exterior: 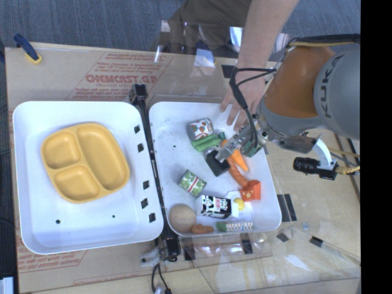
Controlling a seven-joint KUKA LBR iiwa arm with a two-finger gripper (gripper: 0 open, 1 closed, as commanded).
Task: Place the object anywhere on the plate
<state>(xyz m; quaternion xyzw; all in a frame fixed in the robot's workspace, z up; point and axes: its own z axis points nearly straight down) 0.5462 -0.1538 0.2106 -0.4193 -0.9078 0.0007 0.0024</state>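
**Gripper low over the toy pile in the right bin; plate bare in the left bin**

Landmark for all positions: the yellow plate (84,161), three compartments, lying in the left bin (37,231).

Well to the plate's right, past the black divider, the right bin (165,124) holds the loose items. My gripper (240,144) sits low among them at the far side from the plate. Whether my fingers are apart or closed on anything, I cannot tell: the view is cluttered there.

Touching or just beside my fingertips: an orange carrot (239,160), a black block (215,162), a green piece (207,143). A small printed can (201,128) lies just above these.

Nearer the plate: a green striped can (192,182). Toward the bin's near edge: a cow-patterned carton (214,206), a red piece (250,191), a tan ball (181,217).

A person's hand (236,106) reaches in at the bin's far rim, just beside my wrist.
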